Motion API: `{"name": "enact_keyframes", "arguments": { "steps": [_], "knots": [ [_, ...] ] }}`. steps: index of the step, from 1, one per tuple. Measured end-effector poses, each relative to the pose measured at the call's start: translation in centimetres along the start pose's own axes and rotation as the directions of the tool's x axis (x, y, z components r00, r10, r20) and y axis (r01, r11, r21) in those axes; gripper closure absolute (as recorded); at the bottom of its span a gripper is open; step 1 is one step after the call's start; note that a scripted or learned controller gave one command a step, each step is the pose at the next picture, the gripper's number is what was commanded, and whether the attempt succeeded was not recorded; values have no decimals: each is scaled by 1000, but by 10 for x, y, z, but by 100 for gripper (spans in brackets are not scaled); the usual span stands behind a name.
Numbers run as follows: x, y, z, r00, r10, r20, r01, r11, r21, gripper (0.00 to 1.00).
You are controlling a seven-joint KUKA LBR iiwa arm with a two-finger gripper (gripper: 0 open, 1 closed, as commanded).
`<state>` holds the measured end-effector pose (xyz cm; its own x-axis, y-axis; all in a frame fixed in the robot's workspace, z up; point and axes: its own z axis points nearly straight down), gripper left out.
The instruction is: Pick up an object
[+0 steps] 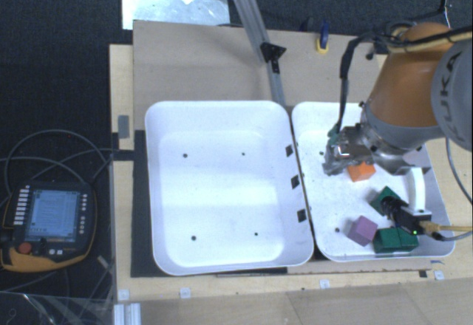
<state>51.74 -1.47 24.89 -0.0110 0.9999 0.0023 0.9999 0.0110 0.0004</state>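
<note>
Claw (341, 156) low in right bin (316, 190), can't tell its state; orange block (361, 172) sits just right of it, touching or nearly.

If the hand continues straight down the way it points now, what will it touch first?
Most likely the bare floor of the right bin, just left of the orange block. The hand hangs beside that block, not over it, though depth is hard to judge from this slanted view.

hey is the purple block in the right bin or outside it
In. The purple block lies on the right bin floor near its front edge, beside a green block.
</note>
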Motion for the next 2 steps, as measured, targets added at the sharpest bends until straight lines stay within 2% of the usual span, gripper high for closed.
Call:
{"name": "enact_keyframes", "arguments": {
  "steps": [2],
  "knots": [
    [96,30,21,1000,1,1,-1,1000,-1,100]
  ]
}}
